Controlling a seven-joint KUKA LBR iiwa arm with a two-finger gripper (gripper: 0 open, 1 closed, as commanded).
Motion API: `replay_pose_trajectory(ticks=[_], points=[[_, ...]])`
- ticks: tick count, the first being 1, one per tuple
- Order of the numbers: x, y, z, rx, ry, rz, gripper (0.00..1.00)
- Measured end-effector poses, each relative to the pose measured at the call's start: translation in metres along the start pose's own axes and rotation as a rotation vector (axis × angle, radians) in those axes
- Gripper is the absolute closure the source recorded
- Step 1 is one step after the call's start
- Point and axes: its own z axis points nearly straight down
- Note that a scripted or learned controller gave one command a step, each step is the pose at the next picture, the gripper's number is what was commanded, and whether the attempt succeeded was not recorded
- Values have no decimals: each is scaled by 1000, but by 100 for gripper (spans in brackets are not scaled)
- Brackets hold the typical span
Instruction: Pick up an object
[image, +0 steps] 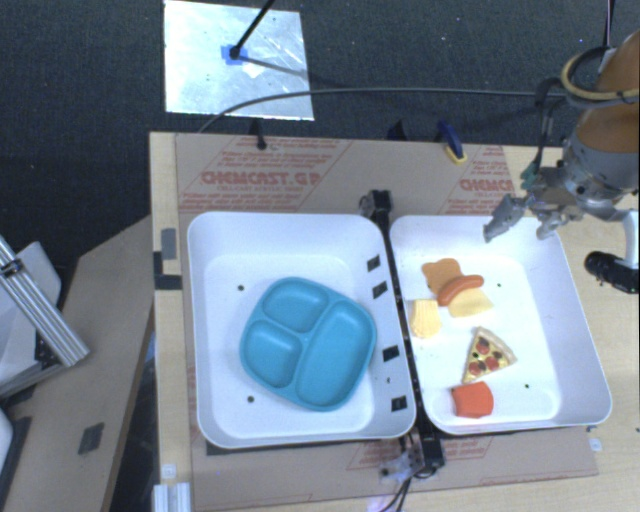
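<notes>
- The gripper (522, 222) hangs above the far rim of the right bin (580, 330), its two fingers spread apart with nothing between them
- Toy food lies in that bin, all on the near side of the gripper: a sausage (461, 288) resting on an orange piece (440, 270), a pale yellow block (426, 319) just beside them, a pizza slice (489, 353) nearer the front, and a red-orange piece (473, 400) at the front wall
- Risk: the sausage and its neighbours touch, so closing there could nudge one aside or pinch two at once
- Risk: the flat pizza slice could slip under the fingers
- A blue divided plate (307, 343) sits in the left bin (215, 300), well apart from the gripper
</notes>
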Motion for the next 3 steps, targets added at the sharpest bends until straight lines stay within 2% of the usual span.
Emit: replay_pose_trajectory(ticks=[1,3], points=[[0,2,-8,-12,-2,-2,0],[-5,11,83,-9,-2,0,0]])
